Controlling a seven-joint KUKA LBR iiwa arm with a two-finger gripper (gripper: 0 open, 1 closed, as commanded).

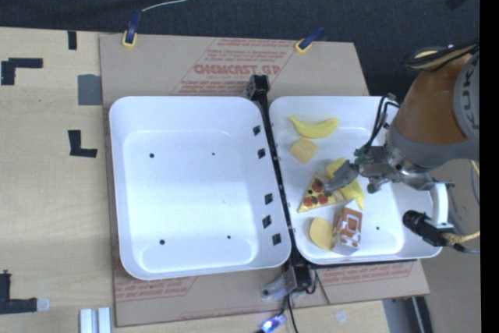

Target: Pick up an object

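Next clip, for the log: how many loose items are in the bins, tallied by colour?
Yellow: 4, namely the banana, the cube, the round piece and a piece partly hidden under the gripper.
Multicoloured: 2, namely the pizza slice and the printed box.
Total: 6, all in the right bin.

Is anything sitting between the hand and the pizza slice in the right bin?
Nothing visible does. The hand is low over the right bin, right at the upper edge of the pizza slice. Close neighbours: a yellow piece beneath the hand and a small carton just below the slice.
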